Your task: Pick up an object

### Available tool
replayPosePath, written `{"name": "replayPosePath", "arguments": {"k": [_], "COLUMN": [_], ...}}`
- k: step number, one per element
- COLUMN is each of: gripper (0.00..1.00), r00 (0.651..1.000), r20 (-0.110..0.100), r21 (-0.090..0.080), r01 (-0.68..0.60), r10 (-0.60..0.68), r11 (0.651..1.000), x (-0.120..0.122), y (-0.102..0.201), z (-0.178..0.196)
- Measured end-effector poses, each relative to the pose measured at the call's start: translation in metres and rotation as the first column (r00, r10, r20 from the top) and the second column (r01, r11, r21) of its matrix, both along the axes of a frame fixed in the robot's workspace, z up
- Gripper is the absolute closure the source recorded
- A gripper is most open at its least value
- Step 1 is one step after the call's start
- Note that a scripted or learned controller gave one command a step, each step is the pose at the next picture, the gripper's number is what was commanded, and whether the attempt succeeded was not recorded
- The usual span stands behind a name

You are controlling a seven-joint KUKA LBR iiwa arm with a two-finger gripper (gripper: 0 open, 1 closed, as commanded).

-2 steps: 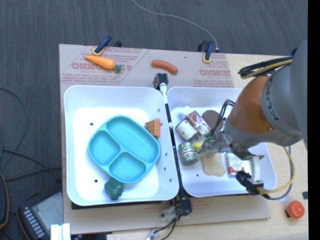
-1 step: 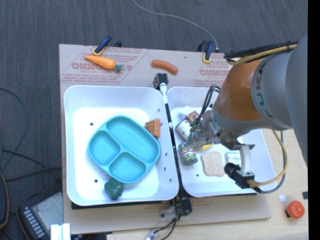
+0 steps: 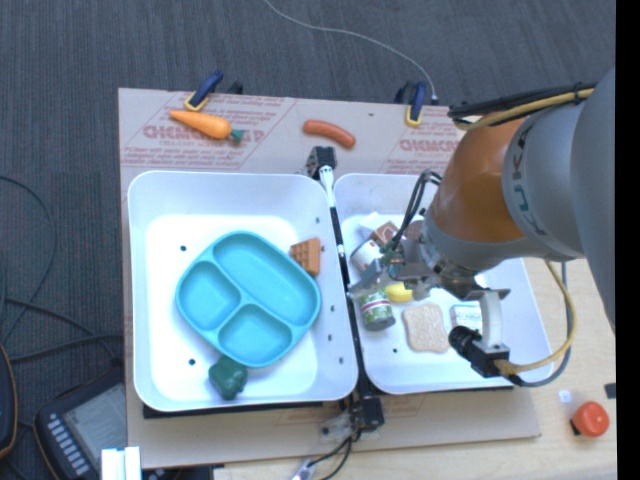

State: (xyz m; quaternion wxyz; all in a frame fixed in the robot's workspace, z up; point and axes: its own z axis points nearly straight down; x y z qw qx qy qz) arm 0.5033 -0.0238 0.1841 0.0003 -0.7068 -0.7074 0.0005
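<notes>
Two white bins [image 3: 140,268] are counted side by side on the counter [image 3: 270,133]. In the left bin — one blue divided plate [image 3: 248,298], one waffle piece [image 3: 308,256], one green item [image 3: 228,378]. In the right bin — one can [image 3: 377,311], one bread slice [image 3: 427,328], one yellow item [image 3: 400,292]. At 12 o'clock, one carrot [image 3: 203,124] and one sausage [image 3: 329,133] are seen.

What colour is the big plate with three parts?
Light blue plate, seen in the camera view.

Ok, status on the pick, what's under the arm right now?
Gripper low in the right bin, grip state unreadable. Yellow piece and green-lidded jar right beside it. Bread slice close by, nothing seen lifted.
</notes>
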Motion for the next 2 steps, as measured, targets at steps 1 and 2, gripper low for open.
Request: {"name": "replayPosePath", "arguments": {"k": [1, 2], "gripper": [0.0, 1.0], "r00": [1.0, 1.0], "r20": [0.008, 0.013], "r21": [-0.001, -0.002], "r01": [0.001, 0.002], "r10": [-0.001, -0.002], "r11": [1.0, 1.0], "x": [-0.017, -0.015], "y": [-0.079, -0.08], "z": [-0.096, -0.084]}}
